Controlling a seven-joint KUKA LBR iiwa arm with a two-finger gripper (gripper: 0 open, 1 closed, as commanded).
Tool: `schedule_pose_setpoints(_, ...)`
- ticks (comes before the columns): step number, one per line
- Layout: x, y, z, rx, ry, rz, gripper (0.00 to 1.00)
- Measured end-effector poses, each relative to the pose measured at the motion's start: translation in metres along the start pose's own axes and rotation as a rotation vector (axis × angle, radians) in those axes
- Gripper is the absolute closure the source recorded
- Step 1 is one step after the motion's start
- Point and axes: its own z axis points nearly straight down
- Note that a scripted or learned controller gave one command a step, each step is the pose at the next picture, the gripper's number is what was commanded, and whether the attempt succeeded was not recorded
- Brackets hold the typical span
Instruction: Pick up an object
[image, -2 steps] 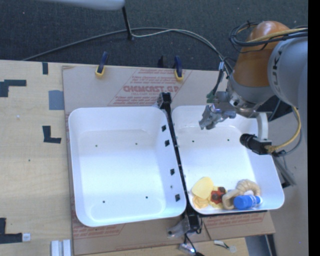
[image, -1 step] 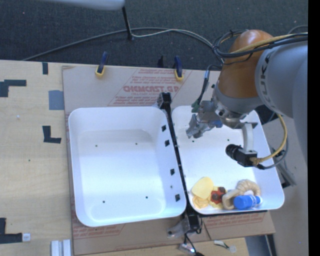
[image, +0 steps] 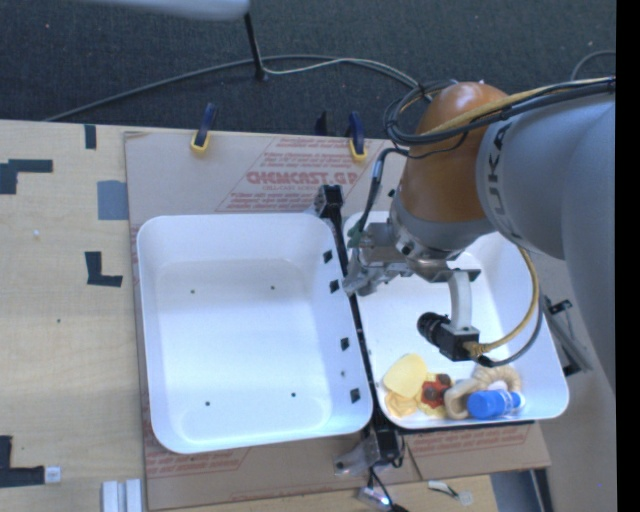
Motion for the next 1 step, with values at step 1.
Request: schedule_pose_setpoints(1, 0.0536, -0.0216, 0.0017, 0.000, 0.000, -0.001, 1.00)
